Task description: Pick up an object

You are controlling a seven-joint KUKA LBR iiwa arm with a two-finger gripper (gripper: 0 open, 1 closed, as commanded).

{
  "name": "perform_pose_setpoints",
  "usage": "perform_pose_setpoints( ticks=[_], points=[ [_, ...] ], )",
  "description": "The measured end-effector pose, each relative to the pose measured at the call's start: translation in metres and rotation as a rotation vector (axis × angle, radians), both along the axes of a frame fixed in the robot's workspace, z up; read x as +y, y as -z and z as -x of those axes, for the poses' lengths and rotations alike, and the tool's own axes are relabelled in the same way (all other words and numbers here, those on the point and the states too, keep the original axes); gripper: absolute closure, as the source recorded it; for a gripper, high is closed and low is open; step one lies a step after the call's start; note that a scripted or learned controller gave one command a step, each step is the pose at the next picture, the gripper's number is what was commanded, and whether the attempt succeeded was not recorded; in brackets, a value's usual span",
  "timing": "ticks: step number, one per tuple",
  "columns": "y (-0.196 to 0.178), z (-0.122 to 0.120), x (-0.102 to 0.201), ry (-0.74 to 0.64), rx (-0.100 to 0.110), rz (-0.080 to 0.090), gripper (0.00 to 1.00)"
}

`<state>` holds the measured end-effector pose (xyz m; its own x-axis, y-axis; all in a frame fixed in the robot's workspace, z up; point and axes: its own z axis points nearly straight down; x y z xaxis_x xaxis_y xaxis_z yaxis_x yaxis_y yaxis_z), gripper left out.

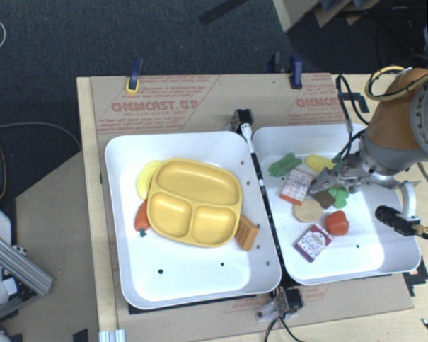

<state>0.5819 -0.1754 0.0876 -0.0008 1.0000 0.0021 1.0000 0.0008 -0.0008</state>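
The claw [331, 185] is reaching low into the right shallow white bin [395, 254], sitting over a small dark brown block [321, 197] beside a tan round biscuit [308, 211] and a red tomato-like piece [337, 223]; its opening cannot be told.

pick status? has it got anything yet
Done: the grey arm's gripper has reached into the right white bin and sits low over the cluster of toy food. In hand: nothing visibly lifted. The small red tomato-like toy, red-and-white packet and round tan piece lie on the bin floor. Left: grasp and lift.
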Motion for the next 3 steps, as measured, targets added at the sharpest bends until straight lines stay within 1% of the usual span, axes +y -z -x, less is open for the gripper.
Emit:
perform_pose_setpoints(
  ticks=[1, 3],
  points=[
    [-0.01, -0.001, -0.001, 0.001, -0.007, 0.005, 1.0],
    [-0.138, -0.009, -0.007, 0.0, -0.01, 0.006, 1.0]
  ],
)
